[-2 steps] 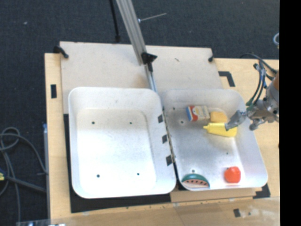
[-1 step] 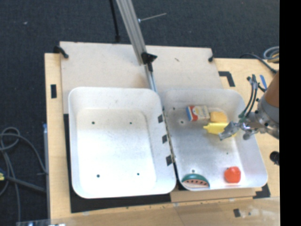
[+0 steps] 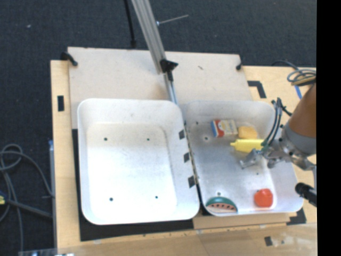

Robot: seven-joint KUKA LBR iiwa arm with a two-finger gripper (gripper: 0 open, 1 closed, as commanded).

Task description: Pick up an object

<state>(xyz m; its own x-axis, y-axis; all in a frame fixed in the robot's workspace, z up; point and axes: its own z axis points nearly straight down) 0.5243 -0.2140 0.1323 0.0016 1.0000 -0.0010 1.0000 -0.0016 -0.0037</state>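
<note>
A bench [image 3: 61,143] of pale wood is seen from above at a slant, set on dark carpet; two shallow white bins sit on it side by side; the left bin [image 3: 133,111] has a speckled floor with four small dark dots; the right bin [image 3: 213,164] holds every loose object. Near the back of the right bin lies a small carton [image 3: 224,127], red and white, on its side; just right of it sits a tan roll [image 3: 246,132]; a yellow block [image 3: 246,145] lies touching the front of the roll, pointing left and right. At the front rim of the right bin rests a watermelon slice [image 3: 221,206], green rind outward, red flesh with dark seeds; to its right, well apart from the yellow block, sits an orange ball [image 3: 263,198]. The arm [image 3: 303,124] enters from the right, with an orange band above a grey wrist; the gripper [image 3: 249,162] hangs low over the right bin, just in front of the yellow block and near it; whether it touches the block cannot be told; whether the gripper is open or closed cannot be told; no object is seen in it. A metal pole [image 3: 152,31] slants up from the back of the bench between the bins; cables [image 3: 16,167] lie on the carpet at left.
</note>
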